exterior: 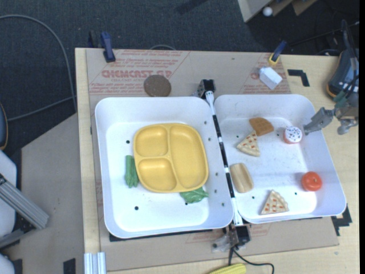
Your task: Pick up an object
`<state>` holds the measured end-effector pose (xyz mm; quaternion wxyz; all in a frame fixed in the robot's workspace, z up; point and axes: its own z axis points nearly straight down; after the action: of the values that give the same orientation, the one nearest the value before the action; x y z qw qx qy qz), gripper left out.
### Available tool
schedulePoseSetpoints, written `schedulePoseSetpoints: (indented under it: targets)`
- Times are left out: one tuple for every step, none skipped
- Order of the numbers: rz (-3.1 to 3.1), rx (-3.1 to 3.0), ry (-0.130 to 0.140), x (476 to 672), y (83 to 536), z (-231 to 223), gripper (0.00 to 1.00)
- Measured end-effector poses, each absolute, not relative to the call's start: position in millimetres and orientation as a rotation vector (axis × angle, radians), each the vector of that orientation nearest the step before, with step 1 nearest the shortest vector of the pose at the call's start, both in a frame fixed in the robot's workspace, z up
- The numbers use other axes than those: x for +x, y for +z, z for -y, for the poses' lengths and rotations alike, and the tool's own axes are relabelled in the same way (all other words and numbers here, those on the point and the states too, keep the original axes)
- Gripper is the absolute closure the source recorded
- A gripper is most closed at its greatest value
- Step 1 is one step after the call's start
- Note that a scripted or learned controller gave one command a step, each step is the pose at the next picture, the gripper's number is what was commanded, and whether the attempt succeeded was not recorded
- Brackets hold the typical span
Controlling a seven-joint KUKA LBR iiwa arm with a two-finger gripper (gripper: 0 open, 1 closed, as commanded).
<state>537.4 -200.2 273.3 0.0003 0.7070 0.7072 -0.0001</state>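
At the right edge of the frame the gripper (329,121) hangs over the right bin's (325,207) rim, fingers spread apart, grasping nothing; a white speckled ball (292,135) lies just left of it, a tomato (311,181) lower down

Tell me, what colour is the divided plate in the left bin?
Yellow. The divided plate shows clearly in the camera view.

From my seat the arm (345,73) reads as dark grey housing with an orange-yellow band curving along its lower edge; a teal patch sits below that; my gripper (331,121) is pale grey metal, two angular fingers (317,121) with blunt tips.
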Motion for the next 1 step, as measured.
schedulePoseSetpoints:
  targets:
    - [-2.222,2.221,0.000,608.2,173.0,191.7,0.00]
